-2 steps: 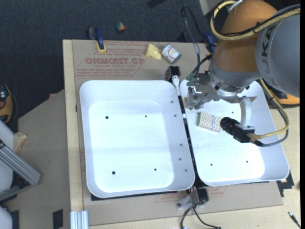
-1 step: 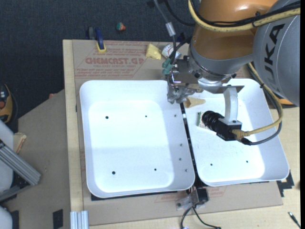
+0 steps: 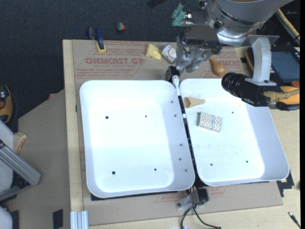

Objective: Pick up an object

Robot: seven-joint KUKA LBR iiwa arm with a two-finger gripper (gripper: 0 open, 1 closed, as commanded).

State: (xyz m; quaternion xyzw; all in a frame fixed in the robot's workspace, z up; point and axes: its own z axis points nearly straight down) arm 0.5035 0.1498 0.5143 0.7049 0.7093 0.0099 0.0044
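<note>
In the right bin (image 3: pixel 267 142) lie two objects: a tan wedge (image 3: pixel 194 102) near its back left corner and a small speckled rectangular block (image 3: pixel 209 121) just in front of it. My gripper (image 3: pixel 188 61) hangs over the back edge of the bins, above the seam between them, behind the wedge and apart from both objects. Nothing visibly hangs from it. The left bin (image 3: pixel 90 128) shows bare white floor.
A black cylindrical fixture (image 3: pixel 240 88) juts over the right bin's back right side. Behind the bins on the board lie a yellow piece (image 3: pixel 153 52), a white and red item (image 3: pixel 168 52), an orange-brown object (image 3: pixel 217 67) and a blue and yellow clamp (image 3: pixel 99 40).
</note>
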